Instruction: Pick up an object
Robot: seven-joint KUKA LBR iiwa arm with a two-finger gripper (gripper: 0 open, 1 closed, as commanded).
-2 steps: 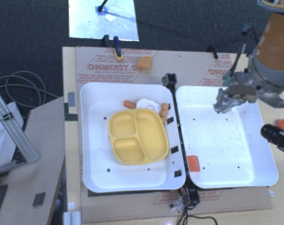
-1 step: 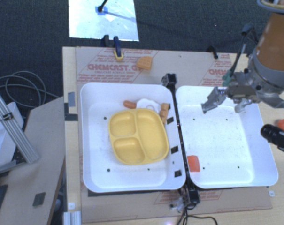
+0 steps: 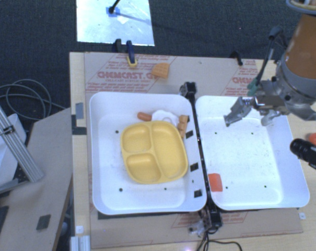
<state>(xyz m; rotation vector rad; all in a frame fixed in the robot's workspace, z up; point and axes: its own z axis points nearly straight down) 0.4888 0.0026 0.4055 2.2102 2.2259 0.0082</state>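
So the desk point(image 3: 121, 69) has two white bins side by side. The left bin point(image 3: 103, 140) holds a yellow divided plate point(image 3: 153, 153) with three compartments, sitting a bit tilted near the middle. Just behind the plate there's a small orange sausage-looking piece point(image 3: 144, 116), a white thing point(image 3: 164, 117) partly tucked under the plate's rim, and a tan block point(image 3: 183, 124) right up against the bin's right wall. The right bin point(image 3: 252, 192) has one red-orange block point(image 3: 214, 182) down near its front left corner, close to the divider between the bins.

The arm point(image 3: 304, 46) comes in from the right, and the claw point(image 3: 250, 112) hangs above the back part of the right bin, well apart from the red-orange block. Its fingers point(image 3: 234, 115) look spread, with nothing between them.

Outside the bins, a waffle-looking tan piece point(image 3: 160, 70) lies on the desk behind the left bin, and a shiny sheet point(image 3: 114, 14) lies on the floor further back
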